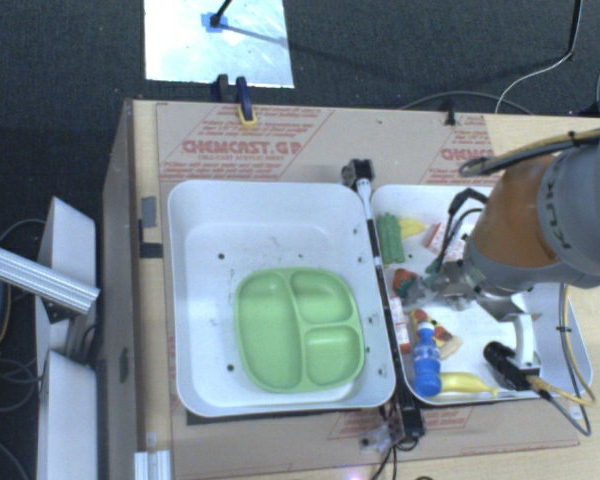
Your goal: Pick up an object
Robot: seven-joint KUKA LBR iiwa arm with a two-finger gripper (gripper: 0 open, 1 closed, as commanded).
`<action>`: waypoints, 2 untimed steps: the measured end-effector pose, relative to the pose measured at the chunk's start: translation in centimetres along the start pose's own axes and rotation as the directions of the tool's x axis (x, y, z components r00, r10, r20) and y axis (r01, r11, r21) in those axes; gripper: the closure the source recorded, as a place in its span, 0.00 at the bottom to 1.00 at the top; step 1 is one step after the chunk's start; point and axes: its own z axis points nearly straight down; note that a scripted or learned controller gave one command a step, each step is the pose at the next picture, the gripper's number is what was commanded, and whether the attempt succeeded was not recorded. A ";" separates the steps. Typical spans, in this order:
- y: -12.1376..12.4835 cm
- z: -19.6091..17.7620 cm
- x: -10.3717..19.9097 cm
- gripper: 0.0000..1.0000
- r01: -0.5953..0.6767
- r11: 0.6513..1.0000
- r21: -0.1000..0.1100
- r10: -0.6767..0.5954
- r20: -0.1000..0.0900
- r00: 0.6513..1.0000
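My gripper (432, 284) hangs low over the left part of the right bin (555, 393), the grey arm with its orange band (515, 218) above it. Right at its tip lies a small dark green and red object (406, 282). Touching or apart, I cannot tell. A green block (390, 236), a yellow piece (412, 228) and a red and white item (435, 236) lie toward the bin's back. At the front lie a blue bottle (427, 361), a yellow banana (467, 382) and an orange and white item (432, 328).
The left bin (195, 218) holds a green divided plate (300, 328). The wall between the bins (378, 288) runs just left of the gripper. Cables (570, 368) trail along the right bin's right side, with a black fitting (504, 360) near the front.
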 end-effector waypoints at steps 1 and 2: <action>6.4 0.0 0.0 0.00 0.003 1.000 -0.001 -0.003 -0.001 1.000; 12.7 0.4 -2.0 0.00 0.007 0.999 0.045 -0.007 -0.004 1.000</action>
